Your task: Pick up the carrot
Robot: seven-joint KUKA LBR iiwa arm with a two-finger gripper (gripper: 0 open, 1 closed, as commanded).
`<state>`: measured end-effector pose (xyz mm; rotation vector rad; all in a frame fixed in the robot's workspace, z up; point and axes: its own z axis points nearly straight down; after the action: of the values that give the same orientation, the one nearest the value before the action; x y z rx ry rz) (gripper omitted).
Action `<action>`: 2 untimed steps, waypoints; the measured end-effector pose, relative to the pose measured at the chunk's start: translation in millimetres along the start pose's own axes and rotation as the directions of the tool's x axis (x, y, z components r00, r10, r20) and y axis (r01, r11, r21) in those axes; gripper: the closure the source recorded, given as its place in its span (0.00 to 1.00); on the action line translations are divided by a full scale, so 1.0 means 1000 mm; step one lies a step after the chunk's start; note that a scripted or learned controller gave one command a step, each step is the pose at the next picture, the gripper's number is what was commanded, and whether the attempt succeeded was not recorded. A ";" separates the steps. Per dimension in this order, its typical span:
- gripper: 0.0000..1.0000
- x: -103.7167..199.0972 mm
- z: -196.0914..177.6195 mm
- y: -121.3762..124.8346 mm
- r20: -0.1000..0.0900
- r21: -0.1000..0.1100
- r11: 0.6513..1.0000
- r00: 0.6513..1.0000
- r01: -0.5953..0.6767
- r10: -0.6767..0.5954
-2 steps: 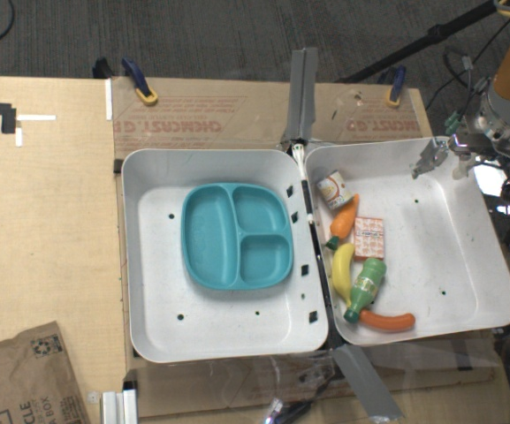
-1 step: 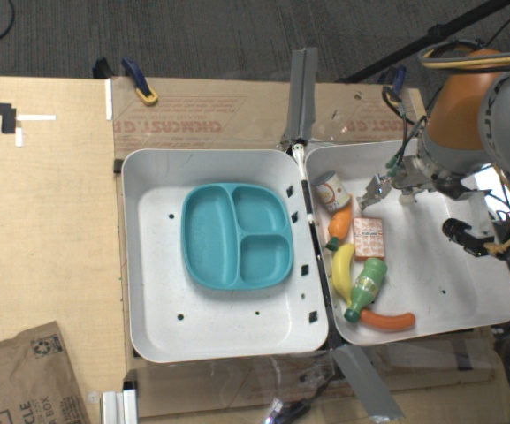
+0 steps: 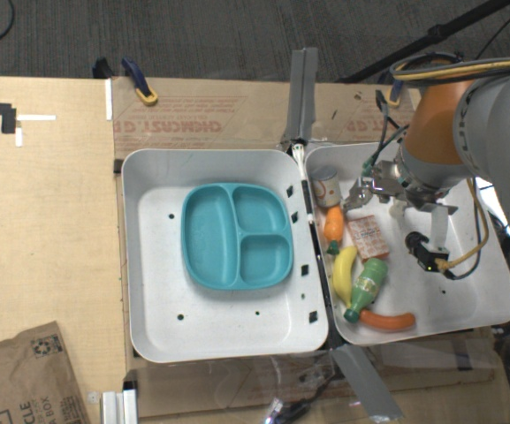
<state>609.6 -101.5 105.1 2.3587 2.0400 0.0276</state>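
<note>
Carrot [image 3: 333, 224] in right bin [image 3: 493, 303].

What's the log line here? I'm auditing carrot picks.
arm over right bin | carrot lying by banana | not picked

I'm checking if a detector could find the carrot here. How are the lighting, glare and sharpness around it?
Camera view: even, soft lighting with faint shadows; the carrot is small and slightly soft but unglared; the right bin is bright white without washing out its contents; the arm looks mildly blurred.
</note>
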 end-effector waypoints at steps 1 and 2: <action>0.00 0.000 0.000 0.000 0.000 0.000 1.000 1.000 0.000 0.000; 0.00 0.020 -0.087 0.008 0.001 0.029 0.999 0.999 -0.038 0.038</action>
<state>618.4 -82.6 191.8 2.4141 2.0090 -0.0026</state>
